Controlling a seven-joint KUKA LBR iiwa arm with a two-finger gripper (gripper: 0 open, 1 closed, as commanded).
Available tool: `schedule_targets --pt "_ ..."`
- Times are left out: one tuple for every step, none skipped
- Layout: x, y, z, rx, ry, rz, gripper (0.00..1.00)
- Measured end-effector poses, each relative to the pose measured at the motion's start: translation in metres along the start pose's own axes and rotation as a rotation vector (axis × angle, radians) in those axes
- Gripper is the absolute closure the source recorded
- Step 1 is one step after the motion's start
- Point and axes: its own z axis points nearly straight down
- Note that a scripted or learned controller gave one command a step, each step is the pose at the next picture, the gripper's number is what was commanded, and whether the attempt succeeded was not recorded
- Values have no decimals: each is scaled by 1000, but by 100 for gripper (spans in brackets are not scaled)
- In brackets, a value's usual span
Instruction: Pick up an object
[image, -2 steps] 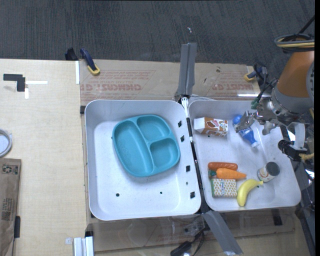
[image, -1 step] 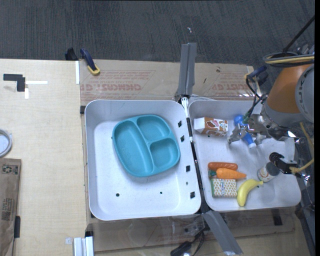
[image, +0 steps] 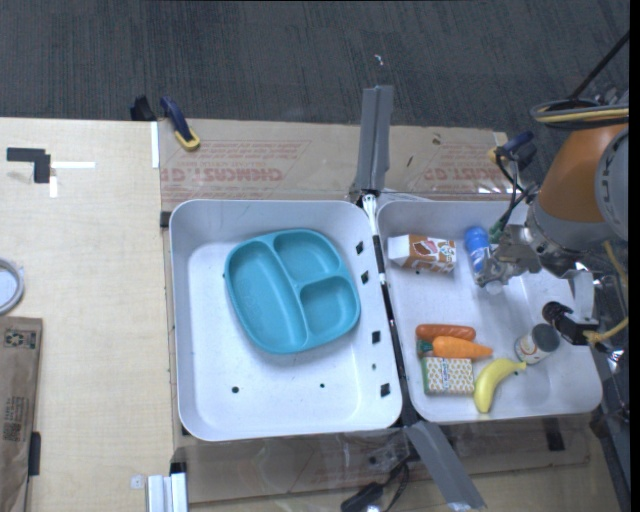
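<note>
My gripper (image: 492, 272) hangs low over the upper part of the right bin (image: 590, 395), just right of a blue bottle (image: 475, 243) and close against it. A brown and white carton (image: 424, 252) lies left of the bottle. Lower in the same bin a sausage (image: 445, 331), a carrot (image: 462, 348), a patterned box (image: 447, 375) and a banana (image: 492, 382) are bunched together. A small can (image: 531, 347) stands right of them. The arm's orange band (image: 578, 175) covers the bin's far right corner.
The left bin (image: 200, 400) holds a blue divided plate (image: 292, 290). A grey divider post (image: 375, 140) rises between the bins at the back. Cardboard (image: 260, 160) lies behind the bins, and the wooden bench (image: 80, 300) extends left.
</note>
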Motion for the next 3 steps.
schedule_targets --pt "0 0 0 0 0 0 0" --pt "-1 0 -9 0 -1 2 100" --pt "65 25 -121 -2 -1 -30 100"
